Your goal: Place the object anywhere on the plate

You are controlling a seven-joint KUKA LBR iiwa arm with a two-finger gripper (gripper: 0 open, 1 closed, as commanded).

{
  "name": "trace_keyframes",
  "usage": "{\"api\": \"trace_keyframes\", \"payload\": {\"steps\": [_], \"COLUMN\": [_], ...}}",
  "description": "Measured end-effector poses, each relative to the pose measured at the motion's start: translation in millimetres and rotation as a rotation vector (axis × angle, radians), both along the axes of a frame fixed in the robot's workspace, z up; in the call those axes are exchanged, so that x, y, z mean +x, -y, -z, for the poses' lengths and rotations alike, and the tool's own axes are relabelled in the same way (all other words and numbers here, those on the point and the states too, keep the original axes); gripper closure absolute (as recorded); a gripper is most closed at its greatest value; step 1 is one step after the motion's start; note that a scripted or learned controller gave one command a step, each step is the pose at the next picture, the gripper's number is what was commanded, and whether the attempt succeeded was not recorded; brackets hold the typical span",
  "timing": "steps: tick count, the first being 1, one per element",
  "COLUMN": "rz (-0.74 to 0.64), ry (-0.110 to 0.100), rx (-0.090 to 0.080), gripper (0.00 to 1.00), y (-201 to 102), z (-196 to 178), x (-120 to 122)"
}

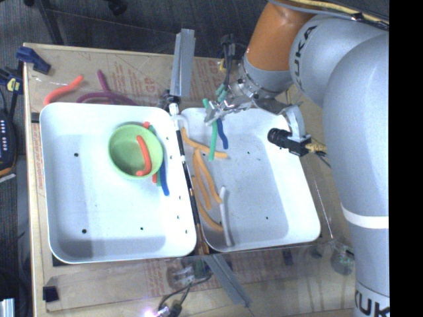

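A green plate (131,152) lies in the left bin (86,203), with a red curved stick (141,154) resting on it. A blue stick (163,180) lies just off the plate's right rim. My gripper (218,113) hangs over the far left corner of the right bin (277,197). A green stick (213,140) runs from right under the gripper toward the bin's middle, and a short blue stick (223,137) lies beside it. The gripper's body covers the top end of the green stick, so I cannot make out any hold on it.
Several orange sticks (206,187) and a white stick (225,213) lie along the right bin's left side. Purple and orange pieces (99,91) sit on the bench behind the left bin. A black fitting (287,139) sticks out over the right bin's right wall.
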State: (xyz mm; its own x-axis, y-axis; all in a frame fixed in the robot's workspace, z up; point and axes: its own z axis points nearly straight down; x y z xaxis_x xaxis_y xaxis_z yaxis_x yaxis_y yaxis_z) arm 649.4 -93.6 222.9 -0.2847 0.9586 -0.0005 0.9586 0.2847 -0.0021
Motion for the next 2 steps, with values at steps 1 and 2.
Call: {"api": "trace_keyframes", "payload": {"steps": [1,2], "rz": [-0.124,-0.123], "ry": [-0.003,-0.002], "rx": [0.001,0.001], "gripper": [1.00,0.00], "y": [-63.8,-63.6], "z": [19.9,19.4], "x": [6.9,7.1]}}
